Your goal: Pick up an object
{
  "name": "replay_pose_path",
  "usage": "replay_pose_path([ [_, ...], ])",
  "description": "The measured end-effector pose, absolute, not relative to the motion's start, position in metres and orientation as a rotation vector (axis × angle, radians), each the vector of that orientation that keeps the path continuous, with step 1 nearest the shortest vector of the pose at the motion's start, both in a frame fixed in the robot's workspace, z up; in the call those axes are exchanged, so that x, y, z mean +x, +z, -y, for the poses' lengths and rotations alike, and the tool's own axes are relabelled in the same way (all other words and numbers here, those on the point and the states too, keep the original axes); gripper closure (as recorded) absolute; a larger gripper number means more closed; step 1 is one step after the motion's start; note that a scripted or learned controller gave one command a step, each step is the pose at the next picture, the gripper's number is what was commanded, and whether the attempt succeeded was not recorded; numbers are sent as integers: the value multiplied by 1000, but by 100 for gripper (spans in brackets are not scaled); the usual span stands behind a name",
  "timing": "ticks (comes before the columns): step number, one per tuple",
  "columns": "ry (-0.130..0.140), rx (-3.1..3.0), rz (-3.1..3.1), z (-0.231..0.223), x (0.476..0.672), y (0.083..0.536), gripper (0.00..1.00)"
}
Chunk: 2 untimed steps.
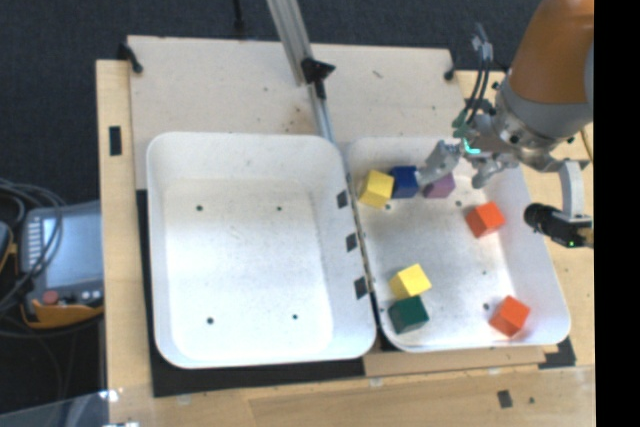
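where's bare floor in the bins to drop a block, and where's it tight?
Left bin: bare floor wall to wall. Right bin: free patch between orange cube, yellow cube and lower orange cube. Crowded: top edge, where yellow, blue, purple cubes cluster by gripper.

The arm (556, 55) is reaching in from the right, its orange band showing high above the wrist, and it is bending down and leftward. The gripper (458, 163) is hanging low at its end, pointing left.
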State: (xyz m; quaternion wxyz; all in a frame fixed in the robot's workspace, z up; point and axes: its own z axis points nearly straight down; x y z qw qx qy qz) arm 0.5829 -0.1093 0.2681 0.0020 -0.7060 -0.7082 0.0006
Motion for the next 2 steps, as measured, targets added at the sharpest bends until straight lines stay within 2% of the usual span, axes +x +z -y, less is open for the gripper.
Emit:
replay_pose_path([
  [1, -3, -2219, 2224, 109, 584, 270, 0],
  [2, 6, -2225, 2217, 105, 576, 222, 0],
])
